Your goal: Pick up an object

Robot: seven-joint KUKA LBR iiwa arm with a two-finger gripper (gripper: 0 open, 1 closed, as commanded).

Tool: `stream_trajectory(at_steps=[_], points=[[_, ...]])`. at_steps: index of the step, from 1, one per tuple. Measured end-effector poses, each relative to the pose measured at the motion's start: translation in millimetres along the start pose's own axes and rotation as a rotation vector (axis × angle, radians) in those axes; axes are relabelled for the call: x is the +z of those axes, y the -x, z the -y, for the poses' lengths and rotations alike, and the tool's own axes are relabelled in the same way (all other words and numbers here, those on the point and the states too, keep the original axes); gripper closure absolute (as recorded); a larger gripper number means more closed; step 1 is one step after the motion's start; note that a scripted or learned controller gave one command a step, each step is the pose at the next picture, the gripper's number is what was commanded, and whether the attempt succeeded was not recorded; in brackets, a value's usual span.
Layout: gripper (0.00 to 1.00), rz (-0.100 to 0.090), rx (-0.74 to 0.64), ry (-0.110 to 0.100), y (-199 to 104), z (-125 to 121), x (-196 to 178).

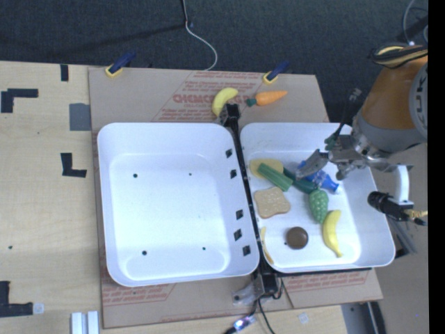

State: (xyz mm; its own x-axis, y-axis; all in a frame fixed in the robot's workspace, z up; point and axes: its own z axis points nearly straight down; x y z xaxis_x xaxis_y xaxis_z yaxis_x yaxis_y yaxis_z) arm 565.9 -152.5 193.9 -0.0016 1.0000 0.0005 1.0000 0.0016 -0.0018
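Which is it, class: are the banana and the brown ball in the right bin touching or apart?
Apart: the camera view shows bare white bin floor between the banana and brown ball.

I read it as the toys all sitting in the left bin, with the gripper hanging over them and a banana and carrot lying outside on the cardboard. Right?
Not quite: the camera view shows the toys in the right bin, not the left. The gripper does hang over them, and a banana and carrot do lie outside on the cardboard.

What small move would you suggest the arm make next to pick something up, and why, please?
Probably lower the gripper straight down: it sits over the right bin, right above the blue object and green piece, with nothing visibly between its fingers.
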Motion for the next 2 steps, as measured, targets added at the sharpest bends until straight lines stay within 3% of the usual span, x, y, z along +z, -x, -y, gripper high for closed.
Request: stream_trajectory(at_steps=[1, 2], points=[[0.0, 0.002, 0.006, -0.002, 75, 4, 109], [0.0, 0.001, -0.005, 0.005, 36, -59, 109]])
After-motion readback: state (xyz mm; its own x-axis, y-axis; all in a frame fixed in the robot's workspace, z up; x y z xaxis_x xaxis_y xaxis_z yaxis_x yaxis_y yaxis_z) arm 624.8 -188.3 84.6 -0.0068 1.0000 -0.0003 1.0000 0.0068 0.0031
